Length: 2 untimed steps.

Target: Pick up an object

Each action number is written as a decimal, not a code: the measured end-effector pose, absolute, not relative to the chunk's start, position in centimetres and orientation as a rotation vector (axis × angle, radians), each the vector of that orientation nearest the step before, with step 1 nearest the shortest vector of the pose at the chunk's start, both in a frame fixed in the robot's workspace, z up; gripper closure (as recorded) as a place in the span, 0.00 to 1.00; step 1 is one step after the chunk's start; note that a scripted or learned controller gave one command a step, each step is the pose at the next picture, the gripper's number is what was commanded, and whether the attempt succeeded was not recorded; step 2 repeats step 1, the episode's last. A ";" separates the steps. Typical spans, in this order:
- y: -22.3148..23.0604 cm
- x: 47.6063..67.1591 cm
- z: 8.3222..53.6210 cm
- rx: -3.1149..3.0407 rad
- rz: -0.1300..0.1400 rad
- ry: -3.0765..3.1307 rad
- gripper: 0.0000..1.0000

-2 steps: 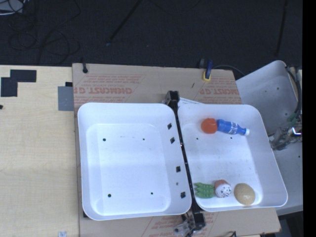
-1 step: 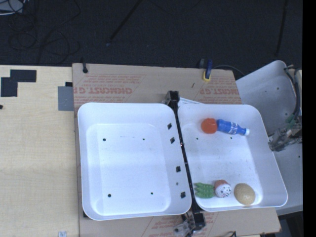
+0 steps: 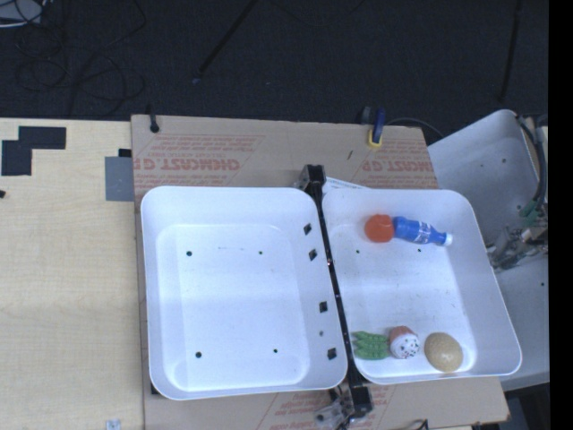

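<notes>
All loose things are gathered in the right bin (image 3: 483, 267): an orange ball (image 3: 379, 228) touching a blue bottle (image 3: 419, 232) near the far wall, and a green toy (image 3: 370, 345), a spotted ball (image 3: 404, 343) and a tan egg (image 3: 443, 352) crowded along the near wall. The claw's state cannot be told. Any of these could be picked; the tan egg at the row's end is judged easiest.

Even overhead light washes the white bins (image 3: 233, 209) bright; the far floor (image 3: 269, 43) stays dim, the frame slightly soft.
</notes>
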State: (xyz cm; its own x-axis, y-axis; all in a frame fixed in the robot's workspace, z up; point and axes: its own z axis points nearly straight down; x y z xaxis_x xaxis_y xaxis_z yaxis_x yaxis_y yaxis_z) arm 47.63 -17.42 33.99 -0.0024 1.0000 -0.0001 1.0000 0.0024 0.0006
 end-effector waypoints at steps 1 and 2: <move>-16.0 47.6 33.3 2.221 -0.002 2.225 1.00; -16.0 47.6 33.3 2.221 -0.002 2.225 1.00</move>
